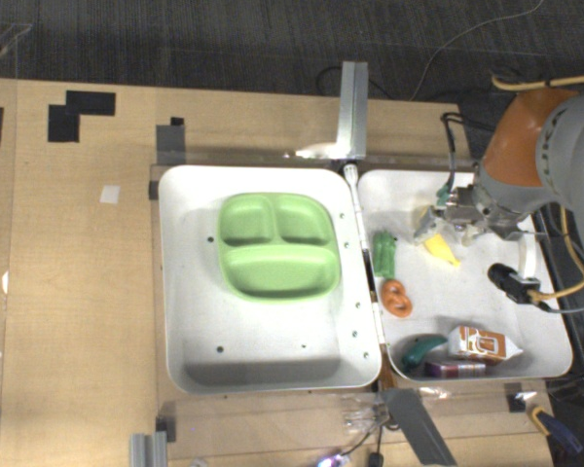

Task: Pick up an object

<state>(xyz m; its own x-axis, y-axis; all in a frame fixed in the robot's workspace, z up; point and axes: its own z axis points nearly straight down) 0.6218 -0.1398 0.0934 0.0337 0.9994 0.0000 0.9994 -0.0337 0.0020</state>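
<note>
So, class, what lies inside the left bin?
The left bin holds one green divided tray, its compartments bare. Whatever lies under the tray is covered and cannot be seen.

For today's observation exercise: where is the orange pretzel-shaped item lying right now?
The orange pretzel-shaped item lies in the right bin, near its left wall, just below the green packet and above the dark green object.

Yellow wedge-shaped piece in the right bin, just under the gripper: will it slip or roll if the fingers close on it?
The yellow piece looks small, smooth and tapered, so it may squirt out from a pinch across its slanted faces. Its wedge shape makes rolling unlikely; sliding on the white bin floor seems likelier. It is probably light. The gripper sits just above it.
</note>
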